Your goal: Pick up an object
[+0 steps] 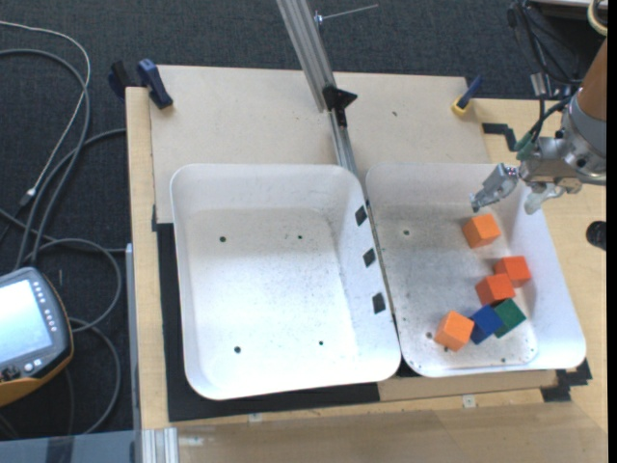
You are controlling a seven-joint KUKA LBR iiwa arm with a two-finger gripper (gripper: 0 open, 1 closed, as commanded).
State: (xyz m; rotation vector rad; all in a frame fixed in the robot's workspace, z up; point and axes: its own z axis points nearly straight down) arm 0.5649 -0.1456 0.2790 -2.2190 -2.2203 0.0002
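Two white bins [260, 181] are sitting side by side on the bench [241, 114]. Over the right one, the tool [516, 193] is hanging with fingers spread, gripping nothing, above an orange block [480, 230].

The bench bore two white bins [193, 201], and the right one held six cubes: four orange [480, 230], one blue [487, 322], one green [511, 313].

You have six small cubes in the right bin [415, 258], all toward its right side. One orange cube [480, 230] sits alone, farthest up. Below it, two orange cubes [515, 269] [495, 288] touch. Nearest the bin's front edge, a green cube [509, 313], blue cube [486, 321] and orange cube [455, 330] cluster, tilted.
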